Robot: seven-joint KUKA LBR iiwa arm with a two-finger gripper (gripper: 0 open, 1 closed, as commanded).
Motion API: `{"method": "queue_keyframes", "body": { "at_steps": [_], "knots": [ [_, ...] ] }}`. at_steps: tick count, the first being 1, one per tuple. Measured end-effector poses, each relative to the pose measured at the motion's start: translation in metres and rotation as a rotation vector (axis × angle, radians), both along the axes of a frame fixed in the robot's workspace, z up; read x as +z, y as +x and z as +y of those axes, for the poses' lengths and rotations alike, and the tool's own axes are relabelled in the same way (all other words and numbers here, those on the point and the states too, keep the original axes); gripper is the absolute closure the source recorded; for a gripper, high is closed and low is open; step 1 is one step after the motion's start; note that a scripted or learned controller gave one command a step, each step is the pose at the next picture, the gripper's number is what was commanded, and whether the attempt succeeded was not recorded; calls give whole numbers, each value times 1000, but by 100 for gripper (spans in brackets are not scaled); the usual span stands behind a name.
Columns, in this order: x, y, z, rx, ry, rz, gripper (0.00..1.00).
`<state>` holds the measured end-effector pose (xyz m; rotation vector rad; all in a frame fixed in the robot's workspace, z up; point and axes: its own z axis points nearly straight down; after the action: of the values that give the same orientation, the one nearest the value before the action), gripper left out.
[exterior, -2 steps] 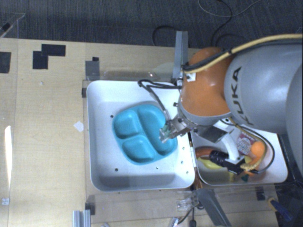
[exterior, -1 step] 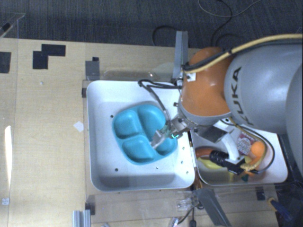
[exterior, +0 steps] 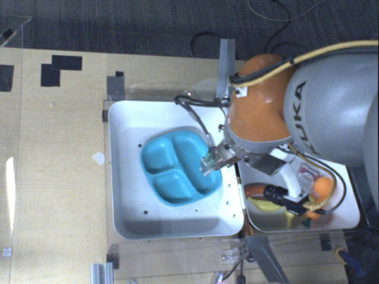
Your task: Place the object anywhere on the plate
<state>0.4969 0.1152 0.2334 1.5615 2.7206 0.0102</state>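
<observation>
**End effector over plate, placement unconfirmed**

End effector (exterior: 211,161) low over the right edge of the blue plate (exterior: 175,167) in the left bin (exterior: 121,176). Cannot tell whether it is spread or pinching anything; no object made out between its tips or lying on the plate. Plate sections look bare. Candidate objects sit in the right bin (exterior: 349,209), partly hidden by the arm. Object's heading and long axis: cannot tell. Release likely pending.
</observation>
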Motion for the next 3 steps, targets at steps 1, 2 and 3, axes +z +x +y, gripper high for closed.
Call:
{"method": "queue_keyframes", "body": {
  "at_steps": [1, 2, 3],
  "knots": [
    [0, 0, 0, 0, 0, 0, 0],
    [11, 2, 0, 0, 1, -4, 100],
    [11, 2, 0, 0, 1, -3, 0]
  ]
}}
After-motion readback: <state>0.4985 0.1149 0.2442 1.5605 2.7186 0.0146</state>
